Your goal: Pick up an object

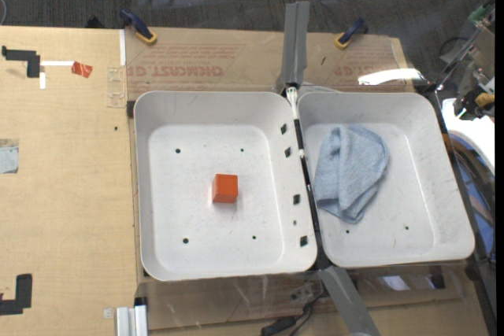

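Bench: orange block (225, 188) in left bin (157, 248), grey cloth (350, 169) in right bin (441, 240); jaws' state untellable.

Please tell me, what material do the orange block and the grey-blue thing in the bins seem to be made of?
The orange block in the left bin looks rigid, with flat matte faces and sharp edges: probably painted wood or plastic, but the view cannot settle which. The grey-blue thing in the right bin looks like soft cloth, perhaps terry: it lies crumpled in folds with a fuzzy surface.
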Controlling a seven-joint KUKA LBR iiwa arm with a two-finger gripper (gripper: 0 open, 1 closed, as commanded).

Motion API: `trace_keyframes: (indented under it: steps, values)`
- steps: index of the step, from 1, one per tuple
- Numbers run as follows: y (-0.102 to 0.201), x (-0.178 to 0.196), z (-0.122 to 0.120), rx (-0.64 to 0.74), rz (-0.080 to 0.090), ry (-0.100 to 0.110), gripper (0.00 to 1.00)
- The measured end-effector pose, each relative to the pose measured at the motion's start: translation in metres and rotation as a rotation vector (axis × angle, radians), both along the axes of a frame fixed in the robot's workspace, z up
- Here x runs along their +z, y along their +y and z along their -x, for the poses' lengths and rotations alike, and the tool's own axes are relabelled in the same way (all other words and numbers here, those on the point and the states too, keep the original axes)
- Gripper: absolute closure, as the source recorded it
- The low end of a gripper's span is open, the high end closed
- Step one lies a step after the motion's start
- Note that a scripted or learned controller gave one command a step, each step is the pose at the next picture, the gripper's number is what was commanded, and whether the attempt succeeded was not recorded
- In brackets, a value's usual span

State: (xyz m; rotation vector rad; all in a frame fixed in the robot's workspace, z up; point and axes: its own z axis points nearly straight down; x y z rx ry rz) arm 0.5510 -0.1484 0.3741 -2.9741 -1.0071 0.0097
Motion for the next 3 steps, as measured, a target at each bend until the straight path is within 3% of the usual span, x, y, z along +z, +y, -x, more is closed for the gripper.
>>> trace_keyframes:
  steps: [1,3]
  values:
    - [-0.007,0.031,0.038,-0.316,0.002,-0.002,1.00]
    - [-0.073,0.066,0.022,-0.449,0.003,-0.001,1.00]
